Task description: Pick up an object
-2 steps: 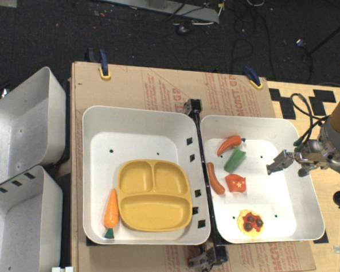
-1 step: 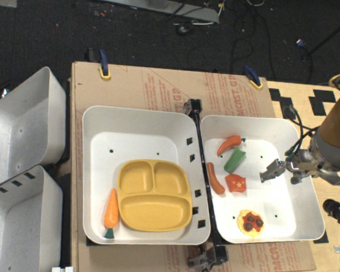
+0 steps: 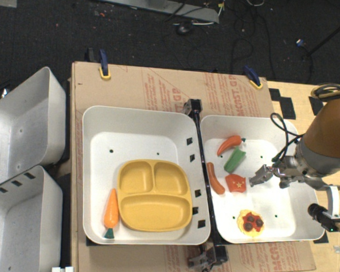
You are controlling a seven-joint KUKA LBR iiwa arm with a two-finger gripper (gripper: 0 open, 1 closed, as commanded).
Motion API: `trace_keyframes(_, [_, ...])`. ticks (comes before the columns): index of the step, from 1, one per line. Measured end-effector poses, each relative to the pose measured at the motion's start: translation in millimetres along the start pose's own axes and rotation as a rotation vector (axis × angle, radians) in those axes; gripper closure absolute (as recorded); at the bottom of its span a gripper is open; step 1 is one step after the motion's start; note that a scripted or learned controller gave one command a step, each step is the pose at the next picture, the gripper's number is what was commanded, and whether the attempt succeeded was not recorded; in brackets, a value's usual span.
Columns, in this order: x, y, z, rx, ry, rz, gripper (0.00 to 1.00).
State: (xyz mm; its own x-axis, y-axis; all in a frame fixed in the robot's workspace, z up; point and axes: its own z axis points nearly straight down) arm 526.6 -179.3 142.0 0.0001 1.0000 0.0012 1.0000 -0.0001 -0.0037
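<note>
The right bin (image 3: pixel 279 225) holds a red-orange chili (image 3: pixel 229 143), a green pepper piece (image 3: pixel 234 160), a red strawberry-like piece (image 3: pixel 236 183), a sausage (image 3: pixel 215 178) and a small pizza (image 3: pixel 251 222). In the left bin (image 3: pixel 93 174) lie a yellow divided plate (image 3: pixel 155 195) and a carrot (image 3: pixel 112 210). My gripper (image 3: pixel 262 175) reaches in from the right and hovers just right of the red piece, low over the right bin. Nothing shows between its fingers.
The arm's orange band and grey wrist (image 3: pixel 324 142) cover the right bin's right side. Two white bins (image 3: pixel 19 152) stand off the bench at the left. Clips (image 3: pixel 105 71) hold the cardboard at the back.
</note>
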Motion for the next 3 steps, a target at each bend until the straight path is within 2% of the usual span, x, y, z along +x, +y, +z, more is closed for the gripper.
trace_keyframes(1, [-1.2, 1.3, 49.8, -0.007, -0.004, 0.002, 0.00])
trace_keyframes(2, [0.2, 0.6, 39.8, -0.004, -0.002, 0.002, 1.00])
trace_keyframes(3, [-3.6, 8.1, -20.8, -0.009, -0.003, -0.002, 1.00])
